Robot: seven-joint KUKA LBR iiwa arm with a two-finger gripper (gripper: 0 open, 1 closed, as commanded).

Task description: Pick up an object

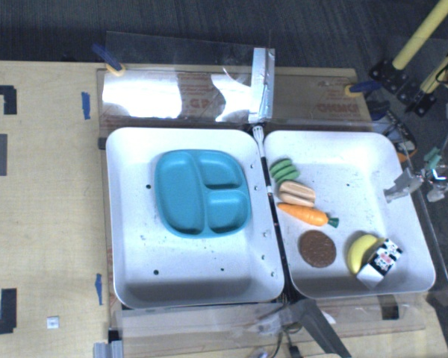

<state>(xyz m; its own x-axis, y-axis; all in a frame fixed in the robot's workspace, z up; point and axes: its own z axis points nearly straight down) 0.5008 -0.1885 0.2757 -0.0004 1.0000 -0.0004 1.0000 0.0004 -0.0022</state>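
Fingers (412, 185) at the right bin's (343, 144) three o'clock rim: spread unclear; approach step; next, descend toward banana (361, 252).

A pale plywood bench (37, 222) marked with black tape corners (4, 99) sits beneath dark carpet (209, 6); glare hits a clear panel (179, 88) behind the bench.

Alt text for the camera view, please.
Two white bins sit side by side: the left bin holds a blue divided plate; the right bin holds a green item, hot dog, carrot, brown disc, banana and small carton.
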